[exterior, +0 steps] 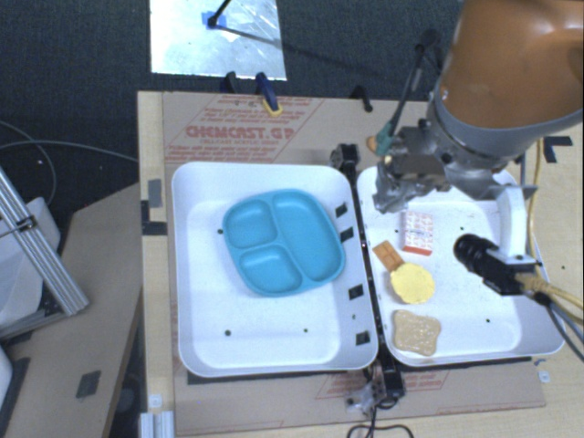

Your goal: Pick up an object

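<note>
While the pick is not yet showing as done, the claw (399,192) is hanging over the far left corner of the right bin (474,318). Nothing is showing in its grasp, and I cannot tell whether it is apart or together, as the wrist is covering it from above. Every candidate is lying on the bin floor, so the whole grasp and lift seem to be left.

Just beside the claw, toward the bin's middle, a small flat red-and-white printed packet (418,233) is lying. Nearer the left wall, an orange wedge (388,255) is touching a matte yellow disc (412,284). A tan, rough-looking toast slice (417,333) is sitting by the near left corner.

In the left bin (201,336), a smooth blue three-compartment plate (281,242) is resting around the middle.
</note>
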`<state>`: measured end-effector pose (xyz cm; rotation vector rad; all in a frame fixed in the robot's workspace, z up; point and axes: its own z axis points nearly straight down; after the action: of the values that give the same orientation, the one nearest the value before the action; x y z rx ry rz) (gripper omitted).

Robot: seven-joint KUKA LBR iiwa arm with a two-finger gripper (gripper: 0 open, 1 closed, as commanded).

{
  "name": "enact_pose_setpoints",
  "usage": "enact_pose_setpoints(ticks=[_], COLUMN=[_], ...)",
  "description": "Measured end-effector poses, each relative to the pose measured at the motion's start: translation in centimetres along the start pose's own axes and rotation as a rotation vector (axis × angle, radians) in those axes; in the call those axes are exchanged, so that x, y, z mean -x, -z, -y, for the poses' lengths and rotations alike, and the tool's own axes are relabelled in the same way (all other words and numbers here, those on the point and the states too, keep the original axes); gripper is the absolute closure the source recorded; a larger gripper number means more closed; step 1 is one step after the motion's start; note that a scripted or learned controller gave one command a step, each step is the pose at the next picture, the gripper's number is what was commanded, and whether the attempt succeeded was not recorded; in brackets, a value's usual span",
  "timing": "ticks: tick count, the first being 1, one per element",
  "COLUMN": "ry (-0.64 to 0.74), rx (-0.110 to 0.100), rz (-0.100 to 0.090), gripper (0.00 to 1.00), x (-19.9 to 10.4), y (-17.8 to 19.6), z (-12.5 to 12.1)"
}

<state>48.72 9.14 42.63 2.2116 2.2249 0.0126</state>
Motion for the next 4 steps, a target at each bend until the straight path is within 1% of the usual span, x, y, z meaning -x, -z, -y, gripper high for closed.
enact_pose_setpoints(ticks=[1,2,3,4], ry=[0.002,-0.002,-0.003,0.001], rx=[-0.013,-0.004,-0.005,-0.001], rz=[0.002,0.0,0.0,-0.001], gripper=[1.0,1.0,0.0,1.0], x=[-4.8,-4.5,-4.5,-4.5], y=[-7.4,-5.9,-6.0,-4.8], z=[0.2,0.0,0.0,-0.1])
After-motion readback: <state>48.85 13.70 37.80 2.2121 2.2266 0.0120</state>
